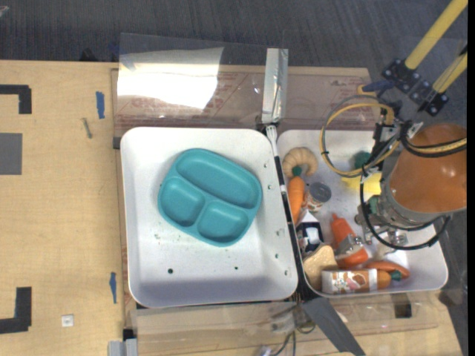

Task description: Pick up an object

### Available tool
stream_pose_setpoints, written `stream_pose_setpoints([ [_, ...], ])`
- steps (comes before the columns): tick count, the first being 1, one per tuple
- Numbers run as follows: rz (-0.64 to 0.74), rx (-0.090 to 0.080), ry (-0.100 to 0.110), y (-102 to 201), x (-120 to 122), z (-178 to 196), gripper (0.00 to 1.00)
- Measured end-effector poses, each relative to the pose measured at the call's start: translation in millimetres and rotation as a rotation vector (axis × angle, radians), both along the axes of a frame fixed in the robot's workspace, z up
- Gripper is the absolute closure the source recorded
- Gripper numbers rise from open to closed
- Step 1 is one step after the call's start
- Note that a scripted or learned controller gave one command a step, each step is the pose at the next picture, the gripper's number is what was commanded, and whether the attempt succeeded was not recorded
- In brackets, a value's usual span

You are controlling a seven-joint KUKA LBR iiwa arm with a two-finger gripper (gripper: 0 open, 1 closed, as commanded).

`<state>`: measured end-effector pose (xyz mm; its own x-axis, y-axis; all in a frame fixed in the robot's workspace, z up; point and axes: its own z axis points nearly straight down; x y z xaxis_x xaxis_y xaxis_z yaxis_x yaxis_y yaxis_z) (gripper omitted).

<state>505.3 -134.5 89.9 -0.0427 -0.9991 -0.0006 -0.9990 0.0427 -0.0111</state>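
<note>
The right bin (436, 267) holds a heap of small items. Along its left side lie a beige ring-shaped roll (300, 159), an orange carrot (296, 196) and a small grey round tin (320, 193). Nearer the front are an orange-red bottle (342, 231), a small black-and-white item (309, 234), a bread-like chunk (319, 259) and a labelled bottle (356, 279) on its side. My gripper (376, 230) hangs low over the bin's right half, just right of the orange-red bottle. The orange wrist band (430, 176) above it hides much of it.
The left bin (148, 273) holds a teal divided plate (211, 196). Yellow and black cables (349, 136) loop over the back of the right bin. A green item (361, 159) and a yellow item (372, 186) lie partly hidden beside the arm. Wooden bench top (52, 199) lies to the left.
</note>
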Motion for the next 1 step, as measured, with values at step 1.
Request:
stream_pose_setpoints([
  [1, 0.146, -0.009, 0.003, 35.7, 27.0, 1.0, 0.00],
])
